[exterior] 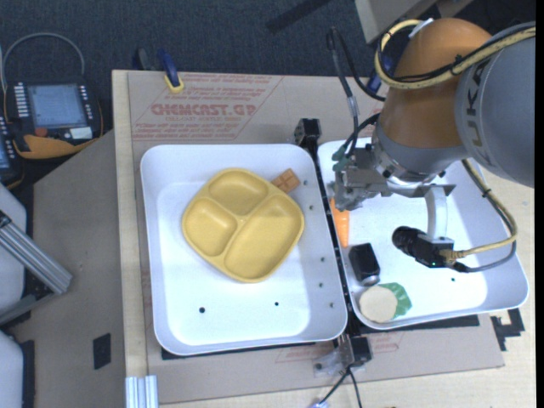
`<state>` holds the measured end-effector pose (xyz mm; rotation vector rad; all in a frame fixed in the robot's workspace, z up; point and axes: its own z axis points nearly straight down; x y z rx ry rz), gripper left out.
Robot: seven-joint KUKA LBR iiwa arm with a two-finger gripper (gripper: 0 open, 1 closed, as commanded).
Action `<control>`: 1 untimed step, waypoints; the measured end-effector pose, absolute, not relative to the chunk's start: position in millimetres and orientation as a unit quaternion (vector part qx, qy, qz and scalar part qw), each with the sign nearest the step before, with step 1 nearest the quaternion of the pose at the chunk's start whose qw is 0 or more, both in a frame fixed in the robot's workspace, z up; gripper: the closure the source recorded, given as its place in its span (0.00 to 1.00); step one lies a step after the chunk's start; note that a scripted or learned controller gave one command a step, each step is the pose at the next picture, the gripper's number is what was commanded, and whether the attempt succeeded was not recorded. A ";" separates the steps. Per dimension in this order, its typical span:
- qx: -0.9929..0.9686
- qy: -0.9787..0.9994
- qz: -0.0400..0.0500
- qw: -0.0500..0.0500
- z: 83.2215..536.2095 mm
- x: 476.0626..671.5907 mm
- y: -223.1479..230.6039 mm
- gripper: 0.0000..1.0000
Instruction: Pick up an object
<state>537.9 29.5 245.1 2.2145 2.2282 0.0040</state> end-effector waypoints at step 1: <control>0.705 0.709 0.001 0.000 248.3 544.1 79.0 1.00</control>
